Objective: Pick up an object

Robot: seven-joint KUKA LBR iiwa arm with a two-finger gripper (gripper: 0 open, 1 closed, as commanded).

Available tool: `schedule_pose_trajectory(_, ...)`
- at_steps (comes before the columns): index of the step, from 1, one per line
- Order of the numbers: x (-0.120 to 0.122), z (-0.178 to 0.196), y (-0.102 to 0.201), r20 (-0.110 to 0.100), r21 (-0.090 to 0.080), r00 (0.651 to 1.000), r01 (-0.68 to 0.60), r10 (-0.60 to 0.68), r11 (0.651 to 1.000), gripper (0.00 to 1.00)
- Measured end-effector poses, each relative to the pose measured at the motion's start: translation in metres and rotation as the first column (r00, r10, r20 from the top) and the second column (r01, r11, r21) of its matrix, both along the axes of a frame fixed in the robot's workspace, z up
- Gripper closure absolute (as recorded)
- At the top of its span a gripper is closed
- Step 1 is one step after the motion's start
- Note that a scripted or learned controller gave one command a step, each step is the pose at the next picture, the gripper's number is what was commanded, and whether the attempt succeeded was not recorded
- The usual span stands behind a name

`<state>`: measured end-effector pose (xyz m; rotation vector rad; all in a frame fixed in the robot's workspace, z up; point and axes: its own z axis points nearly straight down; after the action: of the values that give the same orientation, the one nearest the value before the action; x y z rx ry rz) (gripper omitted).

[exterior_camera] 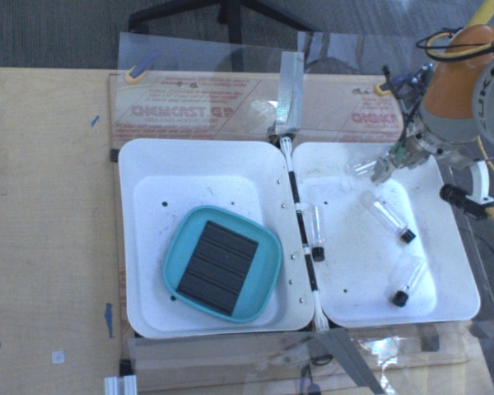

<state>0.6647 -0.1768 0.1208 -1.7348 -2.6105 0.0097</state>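
Observation:
My gripper (pixel 384 171) hangs over the far right part of the right bin (pixel 457 257), below the orange-banded wrist (pixel 457 89). Three clear tubes with black caps lie in that bin: one (pixel 316 230) along the divider, one (pixel 393 220) just in front of the gripper, and one (pixel 407 283) near the front right. A small clear piece (pixel 363 169) lies just left of the gripper; whether they touch is unclear. In the left bin (pixel 140 220) a teal plate (pixel 265 257) carries a dark grey ridged block (pixel 218 267).
A metal divider strip (pixel 300 229) separates the two bins. Behind them stands a clear sheet over a printed board (pixel 198 109). Cables (pixel 403 81) run beside the wrist. The bench (pixel 41 220) extends to the left.

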Motion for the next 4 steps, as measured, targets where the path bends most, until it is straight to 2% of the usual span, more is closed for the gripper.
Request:
schedule_pose_trajectory(1, 0.003, 0.003, 0.001, 0.009, 0.000, 1.000, -0.001, 0.001, 1.000, 0.00)
schedule_pose_trajectory(2, -0.055, -0.033, -0.005, 0.017, 0.000, 1.000, 0.023, -0.023, 1.000, 0.00)
schedule_pose_trajectory(3, 0.002, -0.034, 0.004, 0.004, -0.001, 0.998, -0.057, 0.057, 0.998, 0.00)
schedule_pose_trajectory(4, 0.001, -0.033, 0.042, 0.006, -0.008, 0.998, -0.061, 0.061, 0.998, 0.00)
